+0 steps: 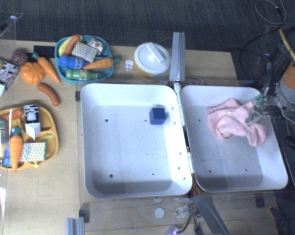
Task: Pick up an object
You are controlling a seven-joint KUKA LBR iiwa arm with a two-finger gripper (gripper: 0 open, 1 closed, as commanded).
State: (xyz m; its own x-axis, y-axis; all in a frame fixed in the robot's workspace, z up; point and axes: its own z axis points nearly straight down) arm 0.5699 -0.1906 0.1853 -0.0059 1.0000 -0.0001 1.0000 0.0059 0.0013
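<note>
A: Right bin (235, 177) first. Holds a pink cloth (231, 122), crumpled, long axis running left to right, lower right end drooping toward the bin's right wall.

B: Pincer (257, 112)?

A: At the cloth's right end, reaching in from the right. Looks to be touching or right over the folds there. Open or clenched: cannot tell, too small and dark against the fabric. Cloth between the tips? Cannot confirm either.

B: Other candidate?

A: Blue cube (158, 115) in the left bin (132, 180), upper right part, near the divider. Well apart from the pincer, across the divider to its left. Cloth far nearer, so likely the target.

B: Relation for the next move?

A: Cloth bulk lying left of the pincer, right edge directly under it. Judged: only a close and a straight lift needed, no sideways travel. Risk: thin fold slipping out, or pinching just one layer.

B: Hidden or cut off?

A: Arm (290, 89) cropped at the right edge, wrist half seen, cables crossing it. Cloth part beneath the pincer covered. Depth of pincer above bin floor not readable from this slant.

B: Outside the bins?

A: Table (64, 180) at left with toy food: yellow tray (50, 131), blue bowl (108, 72), loose carrot (49, 68), sausage (49, 94). White lid (152, 57) behind the bins. Not in play.
</note>
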